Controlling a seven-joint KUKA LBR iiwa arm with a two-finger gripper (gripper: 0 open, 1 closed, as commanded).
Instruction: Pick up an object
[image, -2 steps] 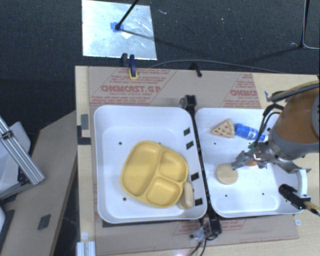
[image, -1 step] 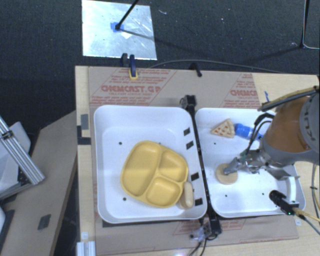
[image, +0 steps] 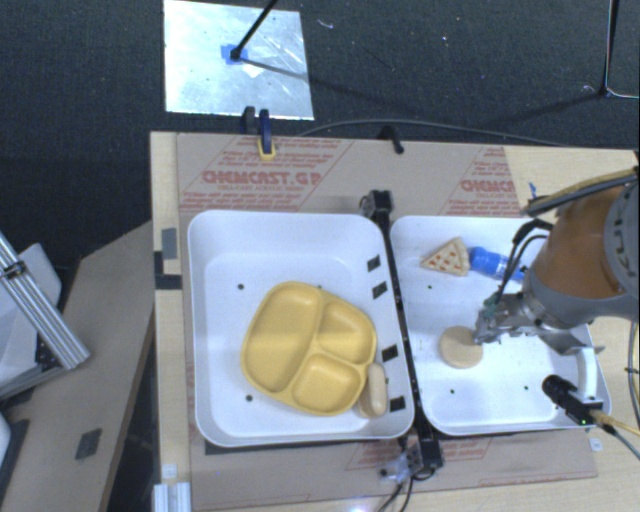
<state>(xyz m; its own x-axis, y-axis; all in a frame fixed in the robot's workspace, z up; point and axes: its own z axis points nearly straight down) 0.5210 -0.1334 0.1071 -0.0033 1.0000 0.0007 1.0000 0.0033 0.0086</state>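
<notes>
**Tan disc lies just left of the gripper in the right bin**

Tan and round, the disc (image: 461, 349) rests flat on the floor of the right bin (image: 440, 400), near its left wall and a little below the middle. It looks like a small biscuit or wooden puck: pale beige, plain on top, with a low edge and no long axis to speak of, so any approach angle should serve equally well.

Right beside it, on its upper right rim, sits the gripper (image: 487, 330), seen at the end of the grey arm that comes in from the right. The disc lies to the gripper's left and slightly toward the camera, touching or nearly touching it. Whether the gripper is released or clenched cannot be told from this slant, and nothing shows it grasping the disc.

Farther up the same bin lie a tan wedge (image: 446, 258) shaped like a pizza slice and, just beside it, a blue object (image: 487, 262) partly behind the arm's cables. In the left bin (image: 215, 300) a yellow divided plate (image: 308, 345) rests with a pale oval piece (image: 375, 390) against its lower right edge.
</notes>
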